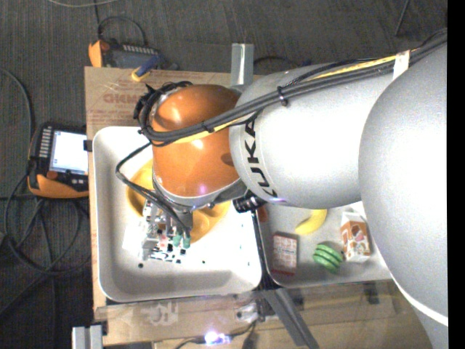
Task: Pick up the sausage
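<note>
The arm's orange wrist band [192,147] hangs over the left bin [109,217] and covers much of its floor. Below the band, the gripper [163,235] points down into the bin's middle, showing as a cluster of grey parts with wires and small green pieces. A yellow-orange object [136,195] lies under the wrist, and only its edges peek out on the left and at the lower right. I cannot make out a sausage shape among what is visible in this bin.
The right bin [305,278] holds a banana [312,222], a green round object [328,257], a small carton [354,240] and a brown packet [285,252]. The large grey arm body covers the right bin's upper part. A handheld pendant [59,162] lies left of the bench.
</note>
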### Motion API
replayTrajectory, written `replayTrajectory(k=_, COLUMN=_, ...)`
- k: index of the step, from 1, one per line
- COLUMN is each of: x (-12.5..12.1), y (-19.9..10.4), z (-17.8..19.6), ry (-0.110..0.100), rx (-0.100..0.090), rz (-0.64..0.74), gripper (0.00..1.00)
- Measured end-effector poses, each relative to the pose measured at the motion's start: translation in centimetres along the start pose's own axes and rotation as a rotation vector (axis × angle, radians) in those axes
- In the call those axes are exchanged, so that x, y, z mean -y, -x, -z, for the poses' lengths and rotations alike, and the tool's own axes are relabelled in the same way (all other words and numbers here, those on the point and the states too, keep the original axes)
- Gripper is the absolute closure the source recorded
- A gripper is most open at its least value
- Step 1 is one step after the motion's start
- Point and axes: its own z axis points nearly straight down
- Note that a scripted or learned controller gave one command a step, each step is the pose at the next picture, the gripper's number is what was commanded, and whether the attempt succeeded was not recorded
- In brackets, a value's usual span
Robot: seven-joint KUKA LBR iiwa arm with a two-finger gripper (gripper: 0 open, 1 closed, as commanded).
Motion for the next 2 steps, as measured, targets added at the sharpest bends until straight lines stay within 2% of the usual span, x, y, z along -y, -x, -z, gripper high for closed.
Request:
replayTrajectory(k=1, x=-0.2, y=2.0, z=-1.5, ry=0.002, rx=0.0, rz=0.64, gripper=1.0)
replayTrajectory(k=2, x=-0.1, y=0.9, z=-2.1, ry=0.001, rx=0.001, rz=0.901, gripper=1.0)
